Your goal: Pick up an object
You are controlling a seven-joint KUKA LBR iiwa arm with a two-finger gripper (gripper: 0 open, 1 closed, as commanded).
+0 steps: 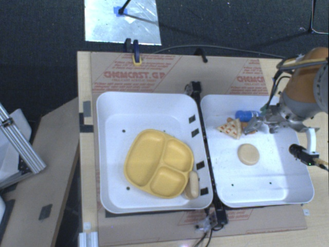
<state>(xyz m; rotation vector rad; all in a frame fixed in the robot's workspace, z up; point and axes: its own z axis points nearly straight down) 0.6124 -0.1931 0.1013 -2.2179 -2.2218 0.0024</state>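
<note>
In the right bin (272,187) lie a tan round disc (249,154), a waffle-patterned wedge (231,128) and a blue object (245,116). My gripper (253,124) hangs low over the bin's back part, its tips beside the blue object and just right of the wedge. Nothing shows between the fingers. The grey arm with its orange band (307,60) comes in from the right.
The left bin (110,189) holds a yellow divided plate (159,162) and a small beige oblong piece (193,184) at the plate's right front corner. A black divider strip (201,138) runs between the bins. A black cable end (303,155) hangs over the right bin's right wall.
</note>
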